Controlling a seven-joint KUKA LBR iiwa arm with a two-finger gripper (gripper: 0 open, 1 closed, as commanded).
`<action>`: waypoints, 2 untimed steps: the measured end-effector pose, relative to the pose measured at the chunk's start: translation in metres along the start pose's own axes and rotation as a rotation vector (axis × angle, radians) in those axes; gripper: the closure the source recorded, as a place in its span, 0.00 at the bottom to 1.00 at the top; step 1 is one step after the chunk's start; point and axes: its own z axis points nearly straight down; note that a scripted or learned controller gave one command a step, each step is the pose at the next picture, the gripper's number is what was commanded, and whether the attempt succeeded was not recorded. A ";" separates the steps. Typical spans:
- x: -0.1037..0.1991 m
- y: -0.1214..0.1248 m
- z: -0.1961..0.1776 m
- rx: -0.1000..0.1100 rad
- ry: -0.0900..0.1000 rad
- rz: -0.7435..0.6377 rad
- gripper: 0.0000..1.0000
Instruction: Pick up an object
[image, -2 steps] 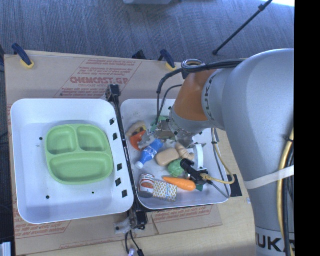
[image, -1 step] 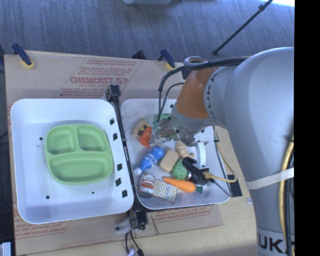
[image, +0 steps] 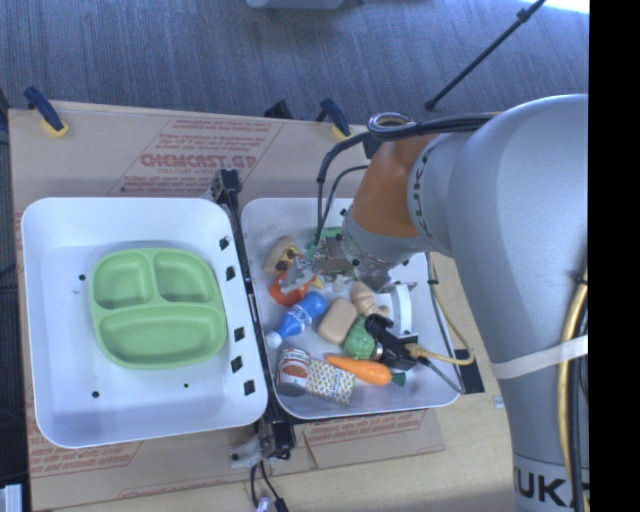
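Plastic clutter: small toy foods and packets lie heaped in the right bin (image: 262, 215); all look light and rigid, with some smooth and likely slippery.
Candidate object: orange carrot (image: 361, 371) lies flat near the bin's 6 o'clock edge, its green tip pointing toward 4 o'clock; judged hard, tapered and prone to roll, so best taken across the thick middle.
Neighbours: patterned packet (image: 329, 381) sits just beside the carrot at 9 o'clock, a can (image: 291, 367) beyond it; blue bottle (image: 300, 317) lies at the carrot's 10 o'clock, tan block (image: 338, 320) at 11 o'clock.
Crowding: pieces touch or overlap, so a clean grip on one alone looks difficult.
Gripper (image: 322, 262): low over the pile's 12 o'clock part, above an orange-and-yellow toy (image: 283, 266); cannot tell how its tips stand, nor whether anything is caught.
Left bin (image: 40, 310): carries a green divided tray (image: 157, 307), well apart from the work.
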 end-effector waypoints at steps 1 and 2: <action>0.000 0.000 -0.010 0.002 0.000 -0.003 1.00; 0.000 0.000 -0.010 0.003 -0.001 -0.004 0.00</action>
